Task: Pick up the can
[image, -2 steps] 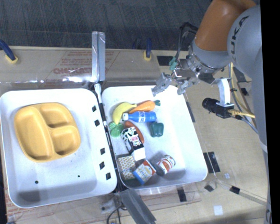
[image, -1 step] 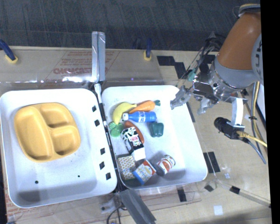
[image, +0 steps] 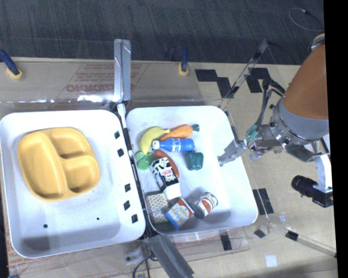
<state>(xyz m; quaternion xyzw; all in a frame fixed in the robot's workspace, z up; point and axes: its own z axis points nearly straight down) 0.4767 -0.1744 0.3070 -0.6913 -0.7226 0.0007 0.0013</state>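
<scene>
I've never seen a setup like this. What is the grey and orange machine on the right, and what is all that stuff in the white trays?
This is one picture from a camera fixed above a bench, looking down at a slant. The machine is a robot arm reaching in from the right. Its gripper, a two-finger claw, hangs over the right edge of the right bin and holds nothing. That bin holds toy groceries: a banana, a carrot, a blue bottle, a green pepper, small boxes and the can it should pick up, lying near the front. The left bin holds a yellow divided tray.
</scene>
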